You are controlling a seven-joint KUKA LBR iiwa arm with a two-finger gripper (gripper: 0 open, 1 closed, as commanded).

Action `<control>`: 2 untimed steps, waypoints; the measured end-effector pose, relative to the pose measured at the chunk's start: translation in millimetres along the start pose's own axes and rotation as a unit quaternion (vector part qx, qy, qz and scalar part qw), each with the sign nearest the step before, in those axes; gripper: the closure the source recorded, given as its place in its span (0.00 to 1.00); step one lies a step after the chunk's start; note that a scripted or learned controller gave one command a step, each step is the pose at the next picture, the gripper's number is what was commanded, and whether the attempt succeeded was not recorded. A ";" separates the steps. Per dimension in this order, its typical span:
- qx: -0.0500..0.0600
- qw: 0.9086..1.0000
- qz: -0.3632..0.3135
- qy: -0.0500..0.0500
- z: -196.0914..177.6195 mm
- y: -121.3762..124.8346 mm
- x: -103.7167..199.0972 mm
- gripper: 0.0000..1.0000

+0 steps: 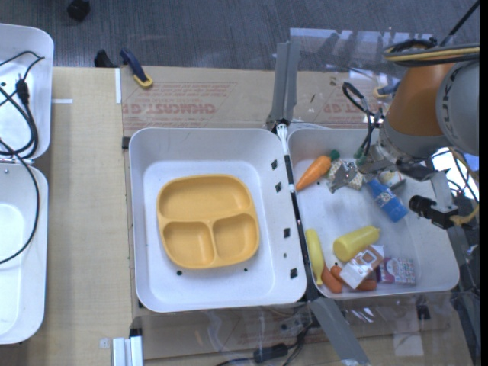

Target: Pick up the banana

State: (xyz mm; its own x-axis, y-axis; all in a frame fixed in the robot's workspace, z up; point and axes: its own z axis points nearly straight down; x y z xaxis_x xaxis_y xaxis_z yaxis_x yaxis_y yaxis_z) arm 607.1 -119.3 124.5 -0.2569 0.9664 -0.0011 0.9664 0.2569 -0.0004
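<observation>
The arm (431, 90) comes in from the right, and its far side is cut off by the picture's edge. The gripper (345, 175) sits low at the back of the right bin (427, 280), just beside a carrot (314, 171). It looks like a small gray lump, so I cannot tell how it is set.

The banana (314, 255) lies tight along the left wall of the right bin, with little room on that side. Near it are a yellow bottle (356, 242), a blue bottle (387, 200) and some snack packs (379, 268).

The middle of that bin is bare. The left bin (145, 227) holds a yellow tray (207, 219) with three parts.
</observation>
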 end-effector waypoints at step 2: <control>0.001 1.000 -0.027 0.001 34.3 -85.1 39.3 0.00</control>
State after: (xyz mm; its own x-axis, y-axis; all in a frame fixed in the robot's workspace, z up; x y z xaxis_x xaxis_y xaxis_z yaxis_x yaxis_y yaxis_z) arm 514.7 -103.2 90.2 -0.3086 0.9512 0.0017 0.9512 0.3086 -0.0031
